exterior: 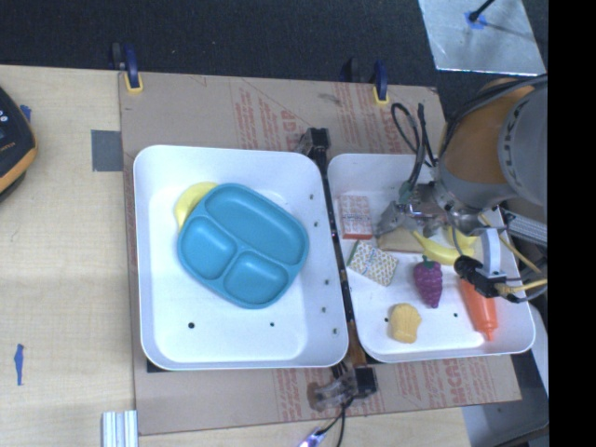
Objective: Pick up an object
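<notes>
Two white bins are set side by side on one table (65,277), which is covered there by a brown cardboard sheet (233,110) with faint red printing too blurred to be read. Nearest the camera, in the right bin (438,347), one small yellow lump (404,323) is seen by the near wall, and one orange carrot (480,311) is laid near the right wall, its long axis running near to far with the tip toward the camera. Just beyond, one purple bunch of grapes (428,282) is placed upright-looking, long axis near to far. To its left one patterned packet (373,264) is laid tilted. One yellow banana (445,249) is laid across the bin, its long axis slanting from left-far to right-near, partly covered by the arm. Farther back, one packet with red print (355,215) is laid flat; its writing cannot be read. The claw (407,214) is lowered into the far part of the right bin, just above the banana; whether its fingers are apart or together cannot be told. In the left bin (154,333), one blue divided plate (243,244) with three compartments is rested over one yellow item (191,201).
</notes>
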Robot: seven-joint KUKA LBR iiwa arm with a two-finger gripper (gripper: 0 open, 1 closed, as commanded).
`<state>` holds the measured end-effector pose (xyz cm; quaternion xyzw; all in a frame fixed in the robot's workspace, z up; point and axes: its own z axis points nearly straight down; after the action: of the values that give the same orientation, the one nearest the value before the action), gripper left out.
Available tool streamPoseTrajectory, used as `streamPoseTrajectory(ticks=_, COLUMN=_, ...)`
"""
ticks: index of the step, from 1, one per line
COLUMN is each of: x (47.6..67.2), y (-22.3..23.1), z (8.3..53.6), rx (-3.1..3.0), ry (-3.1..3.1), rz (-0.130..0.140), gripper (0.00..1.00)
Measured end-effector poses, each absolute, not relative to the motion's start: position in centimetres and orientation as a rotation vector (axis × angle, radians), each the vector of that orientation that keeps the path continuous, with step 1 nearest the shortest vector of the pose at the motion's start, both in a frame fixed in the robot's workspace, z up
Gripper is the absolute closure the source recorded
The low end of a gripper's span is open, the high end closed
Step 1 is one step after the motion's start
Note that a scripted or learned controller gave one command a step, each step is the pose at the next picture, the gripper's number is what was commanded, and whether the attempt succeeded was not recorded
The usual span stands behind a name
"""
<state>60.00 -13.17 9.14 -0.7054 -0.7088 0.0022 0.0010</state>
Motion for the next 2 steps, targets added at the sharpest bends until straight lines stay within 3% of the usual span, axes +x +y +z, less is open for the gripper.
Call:
streamPoseTrajectory(ticks=1, x=60.05, y=-13.26, z=10.22, rx=-2.213, ry=-2.228, rz=0.008, gripper=1.0)
streamPoseTrajectory(ticks=2, x=60.04, y=-13.26, z=10.21, rx=-2.212, ry=-2.229, rz=0.009, gripper=0.0)
